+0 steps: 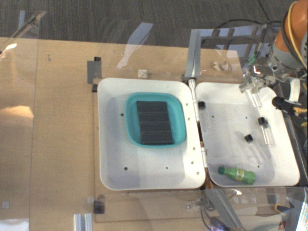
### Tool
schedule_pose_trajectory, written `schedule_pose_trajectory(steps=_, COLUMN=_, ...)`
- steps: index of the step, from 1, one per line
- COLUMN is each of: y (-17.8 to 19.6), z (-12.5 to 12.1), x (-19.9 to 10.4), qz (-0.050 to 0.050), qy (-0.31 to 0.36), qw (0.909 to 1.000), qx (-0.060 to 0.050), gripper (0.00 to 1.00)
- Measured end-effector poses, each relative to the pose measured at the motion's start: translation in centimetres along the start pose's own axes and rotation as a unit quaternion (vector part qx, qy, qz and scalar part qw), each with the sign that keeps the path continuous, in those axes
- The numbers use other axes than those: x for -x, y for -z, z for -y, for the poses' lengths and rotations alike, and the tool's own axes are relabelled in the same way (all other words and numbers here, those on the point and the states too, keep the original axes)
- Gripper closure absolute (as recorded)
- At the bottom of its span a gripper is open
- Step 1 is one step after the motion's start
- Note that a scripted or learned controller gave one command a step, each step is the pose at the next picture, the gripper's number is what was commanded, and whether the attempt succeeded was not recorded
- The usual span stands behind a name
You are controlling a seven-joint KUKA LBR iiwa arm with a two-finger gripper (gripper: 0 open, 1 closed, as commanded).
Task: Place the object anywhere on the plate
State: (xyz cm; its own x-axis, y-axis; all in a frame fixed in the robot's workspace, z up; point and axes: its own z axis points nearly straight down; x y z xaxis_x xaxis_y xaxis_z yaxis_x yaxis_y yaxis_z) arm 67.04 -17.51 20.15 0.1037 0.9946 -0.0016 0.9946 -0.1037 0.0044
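Overhead view of the desk (pixel 57 143) with two shallow white bins side by side. The left bin (pixel 110 172) holds a teal plate (pixel 179 114) with a dark ridged slab (pixel 154 122) lying on it. The right bin (pixel 226 114) holds a green bottle (pixel 237 174) on its side near the front wall, together with what appear to be clear tubes with black caps (pixel 263 129). The arm (pixel 294 28) enters at the upper right, and its tool (pixel 255 81) stands over the far corner of the right bin. The tool's opening cannot be told from this view, and nothing is seen in its hold. By this reading the task is not yet begun: the bottle, the likely object, lies well apart from the plate. The central bin walls must be cleared in transfer; bare plate rim surrounds the slab.
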Motion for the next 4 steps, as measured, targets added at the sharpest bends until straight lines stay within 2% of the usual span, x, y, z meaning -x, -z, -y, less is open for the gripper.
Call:
schedule_pose_trajectory(steps=1, y=-4.5, z=5.6, x=-7.6, qz=-0.001, qy=0.044, qw=0.999, qx=0.0, gripper=1.0)
schedule_pose_trajectory(steps=2, y=-1.4, z=8.5, x=-17.2, qz=-0.002, qy=0.146, qw=0.9893, qx=0.001, gripper=1.0)
schedule_pose_trajectory(steps=3, y=-1.4, z=8.4, x=-17.2, qz=-0.002, qy=0.146, qw=0.9893, qx=0.002, gripper=0.0)
schedule_pose_trajectory(steps=4, y=0.0, z=6.5, x=-13.2, qz=-0.001, qy=0.202, qw=0.9793, qx=0.001, gripper=0.0)
